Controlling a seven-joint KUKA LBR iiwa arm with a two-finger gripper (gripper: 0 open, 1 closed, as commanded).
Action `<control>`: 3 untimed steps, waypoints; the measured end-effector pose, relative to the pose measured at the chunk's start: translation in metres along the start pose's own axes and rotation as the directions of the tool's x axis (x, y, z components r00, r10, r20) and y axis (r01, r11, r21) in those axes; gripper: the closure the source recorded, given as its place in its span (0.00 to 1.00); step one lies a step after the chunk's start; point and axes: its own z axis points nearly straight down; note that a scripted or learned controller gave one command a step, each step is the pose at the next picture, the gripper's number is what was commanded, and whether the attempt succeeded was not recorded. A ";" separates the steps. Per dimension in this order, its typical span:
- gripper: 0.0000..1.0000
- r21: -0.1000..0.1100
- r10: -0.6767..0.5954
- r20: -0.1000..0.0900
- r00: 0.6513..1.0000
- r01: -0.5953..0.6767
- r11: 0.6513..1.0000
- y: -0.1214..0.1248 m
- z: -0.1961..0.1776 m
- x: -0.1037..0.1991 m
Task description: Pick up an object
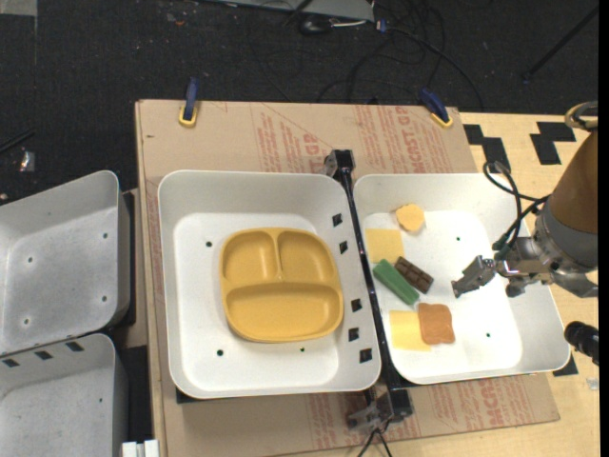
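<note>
The right bin [495, 350] holds several toy food pieces: an orange round piece [410, 218], a pale yellow slab [383, 246], a green stick [394, 282], a dark brown bar [414, 274], a brown toast-like square [436, 323] and a yellow square [405, 331] beneath it. My gripper [479, 277] hangs over the right half of this bin, to the right of the pieces and apart from them. Its fingers look spread, with nothing between them.
The left bin [190, 350] carries a yellow divided plate [282, 286]. A black divider [357, 255] runs between the bins. Cables loop near the arm [576, 227] at the right. Grey trays [57, 255] lie off the bench at left.
</note>
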 end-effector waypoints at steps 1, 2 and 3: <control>0.00 -0.011 -0.003 0.002 1.000 0.003 1.000 0.002 -0.005 0.000; 0.00 -0.006 0.000 0.001 1.000 0.000 1.000 -0.002 0.056 -0.005; 0.00 -0.007 -0.002 0.000 1.000 0.002 1.000 -0.002 0.103 0.004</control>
